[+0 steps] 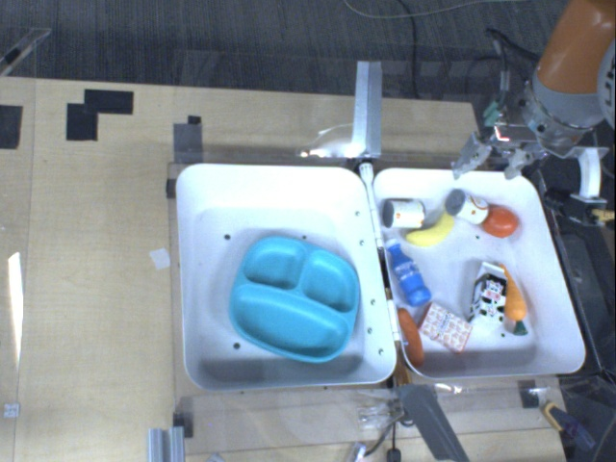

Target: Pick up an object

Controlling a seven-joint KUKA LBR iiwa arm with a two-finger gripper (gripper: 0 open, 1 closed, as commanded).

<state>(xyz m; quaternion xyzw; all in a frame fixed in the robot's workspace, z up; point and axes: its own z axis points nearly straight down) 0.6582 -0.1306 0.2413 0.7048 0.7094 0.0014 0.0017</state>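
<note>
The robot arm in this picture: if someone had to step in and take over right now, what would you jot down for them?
Gripper: above the far rim of the right bin, nothing seen between its fingers; open or shut is not clear from here.
Things: the right bin holds a banana, a tomato, a blue bottle, a carrot, a patterned packet and a few other small items. The left bin holds a blue divided plate.
Done: nothing picked up yet.
Left: choose an object, lower onto it, grasp and lift.
</note>
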